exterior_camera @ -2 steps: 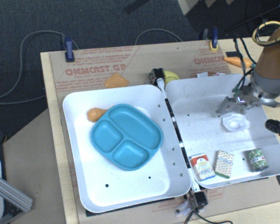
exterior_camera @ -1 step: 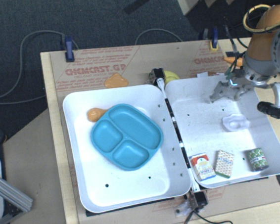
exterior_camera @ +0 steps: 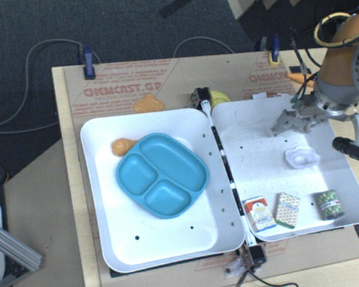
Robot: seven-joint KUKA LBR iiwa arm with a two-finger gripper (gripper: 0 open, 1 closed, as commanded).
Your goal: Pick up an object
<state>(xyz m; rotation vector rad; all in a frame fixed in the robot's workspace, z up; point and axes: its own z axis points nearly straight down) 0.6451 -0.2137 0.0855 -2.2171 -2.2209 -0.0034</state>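
Hovering: the pincer (exterior_camera: 292, 121) is seen low over the upper part of the right bin (exterior_camera: 352, 182), reached in from the right on the grey arm with its orange band.
Pincer state: whether it is released or clenched cannot be told from this angle; nothing is seen grasped in it.
Step in hand: the approach is judged to be under way, with no object yet taken.
Likely target: the pale white object (exterior_camera: 299, 156) is the nearest piece, lying on the bin floor just below the pincer and apart from it.
Target's axis: its outline is blurred against the white floor; a slight left-to-right stretch is suggested, but which way it points cannot be told.
Next move: a short shift toward the near edge, a descent, and a closing squarely across the object's narrower side are thought to be called for.
Other candidates: a red-and-white packet (exterior_camera: 259, 214), a patterned packet (exterior_camera: 287, 210) and a small green can (exterior_camera: 329, 204) are lined along the near edge of the same bin, well apart from the pincer.
Left bin: a blue divided plate (exterior_camera: 162, 173) is held in the left bin (exterior_camera: 112, 229), with an orange piece (exterior_camera: 123, 145) touching its upper-left rim.
Counter: a second orange piece (exterior_camera: 148, 103) and a yellow item (exterior_camera: 218, 98) are left on the counter (exterior_camera: 81, 182) behind the bins.
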